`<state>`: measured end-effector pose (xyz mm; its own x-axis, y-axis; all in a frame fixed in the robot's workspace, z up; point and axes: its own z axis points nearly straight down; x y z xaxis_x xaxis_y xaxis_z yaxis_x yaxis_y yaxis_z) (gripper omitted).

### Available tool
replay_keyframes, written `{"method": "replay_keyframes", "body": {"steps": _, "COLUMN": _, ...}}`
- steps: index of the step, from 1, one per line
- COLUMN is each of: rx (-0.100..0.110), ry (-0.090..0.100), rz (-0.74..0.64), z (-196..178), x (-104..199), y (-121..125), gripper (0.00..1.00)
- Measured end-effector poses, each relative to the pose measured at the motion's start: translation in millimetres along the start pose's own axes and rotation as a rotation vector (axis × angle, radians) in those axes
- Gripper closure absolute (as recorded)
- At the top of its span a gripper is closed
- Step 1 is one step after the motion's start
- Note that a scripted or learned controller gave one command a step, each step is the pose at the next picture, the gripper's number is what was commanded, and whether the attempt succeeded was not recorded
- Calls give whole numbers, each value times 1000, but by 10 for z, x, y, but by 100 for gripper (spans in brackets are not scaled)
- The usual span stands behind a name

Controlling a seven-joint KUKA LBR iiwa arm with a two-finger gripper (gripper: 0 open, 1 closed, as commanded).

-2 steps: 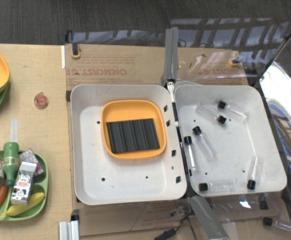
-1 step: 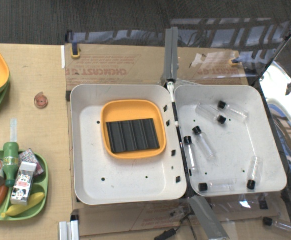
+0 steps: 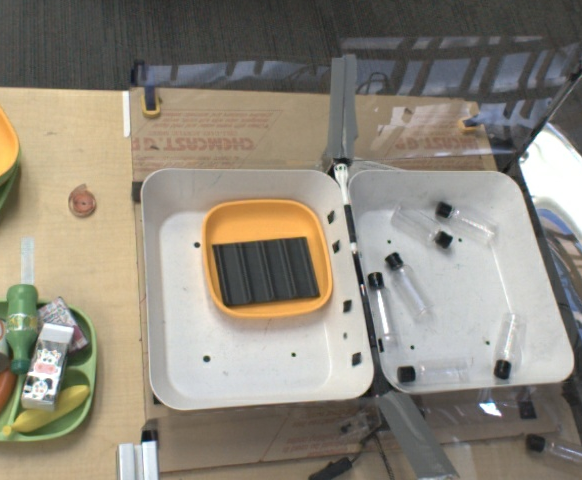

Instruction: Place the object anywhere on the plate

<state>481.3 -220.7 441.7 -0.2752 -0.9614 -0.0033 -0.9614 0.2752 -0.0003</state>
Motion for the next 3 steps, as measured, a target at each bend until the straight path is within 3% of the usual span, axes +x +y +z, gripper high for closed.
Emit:
{"method": "replay_keyframes", "body": {"steps": 1, "rx": 2, "ry": 0, "rz": -427, "z": 0, "x": 17, "y": 15, "gripper": 0}}
{"method": "replay_keyframes", "body": {"steps": 2, "rx": -2, "ry": -2, "rz": -798, "z": 496, "x": -111, "y": -64, "gripper": 0}}
{"method": "replay_keyframes", "body": {"steps": 3, "rx": 0, "ry": -2, "rz": -1161, "z": 92, "x": -119, "y": -9, "gripper": 0}}
